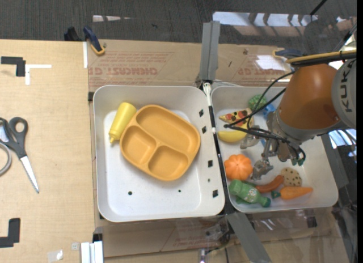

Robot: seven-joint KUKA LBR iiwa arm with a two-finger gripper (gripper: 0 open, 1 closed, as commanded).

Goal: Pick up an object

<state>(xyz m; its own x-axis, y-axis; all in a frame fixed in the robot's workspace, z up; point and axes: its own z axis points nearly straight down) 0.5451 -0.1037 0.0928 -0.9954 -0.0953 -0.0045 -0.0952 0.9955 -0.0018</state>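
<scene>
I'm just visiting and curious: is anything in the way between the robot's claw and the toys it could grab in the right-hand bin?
Nothing visible blocks it. The gripper hangs directly over the toys in the right bin, beside the orange and above the hot dog. The toys lie crowded together, though, so neighbours could interfere.

KUKA iiwa arm (334,94): light grey casing carrying part of the dark "KUKA" lettering at its outer link, followed by a broad, rounded, glossy orange band (306,97) above the wrist. Black cables (266,94) loop from the wrist section, one running long and thin off toward the upper corner. Two-finger gripper (262,169): small, dull metallic grey assembly on a grey wrist mount.
</scene>
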